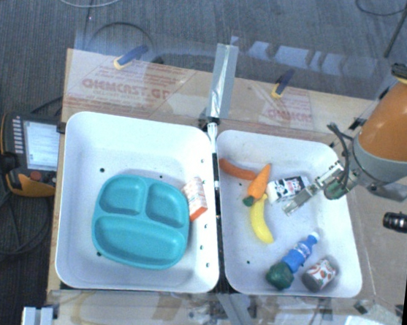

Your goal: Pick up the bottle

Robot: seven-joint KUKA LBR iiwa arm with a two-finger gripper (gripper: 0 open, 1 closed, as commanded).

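A blue bottle (298,253) with a white cap lies tilted in the right bin (342,234), near its front right. My gripper (297,200) hangs over the middle of that bin, up and slightly left of the bottle and apart from it. Its tip is right beside a small black and white object (286,187); whether they touch is unclear. A small white and orange bottle-like item (195,197) leans against the right wall of the left bin (76,179).
The right bin also holds a carrot (259,181), an orange curved piece (236,170), a banana (260,222), a dark green item (280,276) and a can (319,273) next to the blue bottle. A teal divided plate (140,220) fills the left bin's middle.
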